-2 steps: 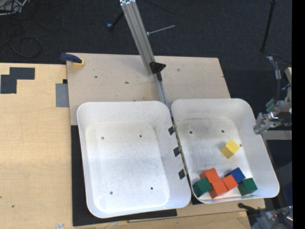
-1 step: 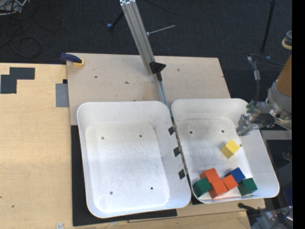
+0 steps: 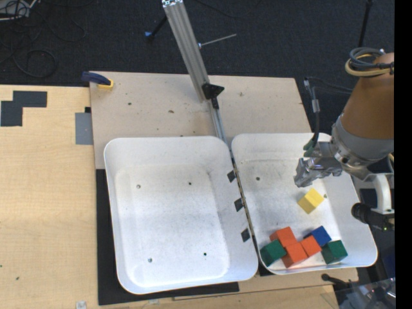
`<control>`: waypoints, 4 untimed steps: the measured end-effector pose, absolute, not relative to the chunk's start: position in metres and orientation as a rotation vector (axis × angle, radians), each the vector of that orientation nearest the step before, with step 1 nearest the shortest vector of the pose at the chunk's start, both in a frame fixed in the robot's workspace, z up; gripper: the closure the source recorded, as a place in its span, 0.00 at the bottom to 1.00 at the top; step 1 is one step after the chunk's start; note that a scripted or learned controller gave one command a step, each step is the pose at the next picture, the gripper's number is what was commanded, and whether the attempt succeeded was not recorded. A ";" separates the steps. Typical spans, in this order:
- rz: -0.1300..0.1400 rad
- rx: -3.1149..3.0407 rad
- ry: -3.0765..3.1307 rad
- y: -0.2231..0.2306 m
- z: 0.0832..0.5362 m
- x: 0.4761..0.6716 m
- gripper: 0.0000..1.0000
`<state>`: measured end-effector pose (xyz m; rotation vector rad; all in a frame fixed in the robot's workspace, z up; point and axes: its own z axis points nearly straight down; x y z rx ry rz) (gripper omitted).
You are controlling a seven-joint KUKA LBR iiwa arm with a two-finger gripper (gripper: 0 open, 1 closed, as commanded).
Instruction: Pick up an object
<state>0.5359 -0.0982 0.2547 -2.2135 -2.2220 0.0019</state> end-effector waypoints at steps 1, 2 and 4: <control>0.002 -2.214 -2.222 -0.054 0.253 0.538 1.00; 0.003 -2.212 -2.223 -0.005 0.255 0.536 1.00; 0.008 -2.212 -2.221 0.097 0.222 0.528 1.00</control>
